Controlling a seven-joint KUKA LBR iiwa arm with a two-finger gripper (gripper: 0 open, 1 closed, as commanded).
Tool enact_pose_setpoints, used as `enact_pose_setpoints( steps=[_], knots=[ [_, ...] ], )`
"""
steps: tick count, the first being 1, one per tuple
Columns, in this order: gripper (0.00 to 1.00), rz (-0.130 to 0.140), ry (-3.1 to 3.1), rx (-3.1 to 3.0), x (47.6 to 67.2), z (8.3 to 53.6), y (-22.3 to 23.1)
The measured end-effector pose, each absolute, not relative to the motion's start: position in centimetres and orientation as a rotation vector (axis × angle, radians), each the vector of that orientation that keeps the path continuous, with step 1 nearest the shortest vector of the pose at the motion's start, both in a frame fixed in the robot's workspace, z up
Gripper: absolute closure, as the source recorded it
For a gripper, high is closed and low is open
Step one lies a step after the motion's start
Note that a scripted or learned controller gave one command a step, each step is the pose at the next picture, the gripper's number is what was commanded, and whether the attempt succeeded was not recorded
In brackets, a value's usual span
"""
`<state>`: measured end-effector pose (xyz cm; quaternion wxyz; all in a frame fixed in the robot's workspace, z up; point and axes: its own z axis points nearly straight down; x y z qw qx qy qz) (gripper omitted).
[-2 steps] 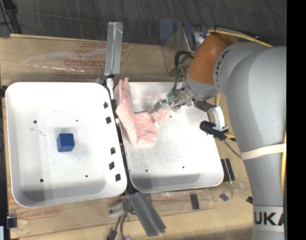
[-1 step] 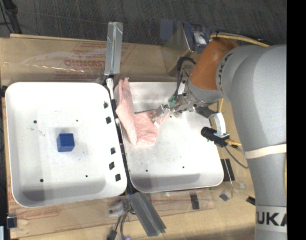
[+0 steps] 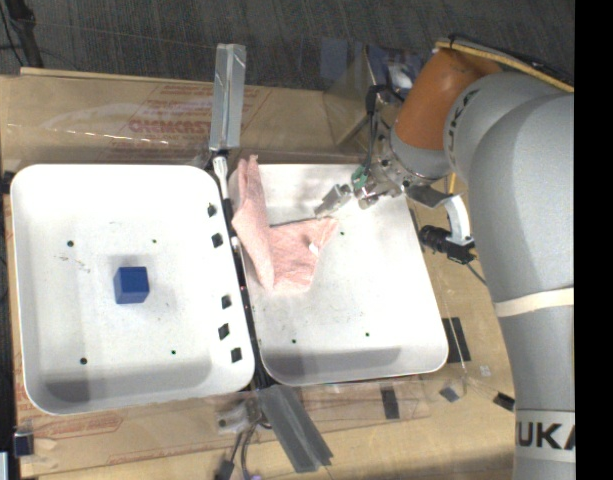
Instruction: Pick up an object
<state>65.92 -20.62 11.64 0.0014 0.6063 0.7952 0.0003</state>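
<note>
A pink cloth (image 3: 273,236) lies crumpled along the left wall of the right bin (image 3: 386,308), with one corner reaching toward the bin's middle. A small blue cube (image 3: 132,284) sits on the floor of the left bin (image 3: 56,218). My gripper (image 3: 338,200) hangs over the back half of the right bin, just above and to the right of the cloth's raised corner. The view is too small to show whether it touches the cloth.
The grey arm with its orange band (image 3: 431,98) fills the right side and leans over the right bin's back right corner. A metal divider bar (image 3: 229,88) stands behind the gap between the bins. Cables lie beside the right rim.
</note>
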Motion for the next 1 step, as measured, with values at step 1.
enact_pose_setpoints(
  steps=[1],
  knots=[
    [0.00, 0.000, 2.541, 1.848, 65.76, 10.08, -18.87]
  ],
)
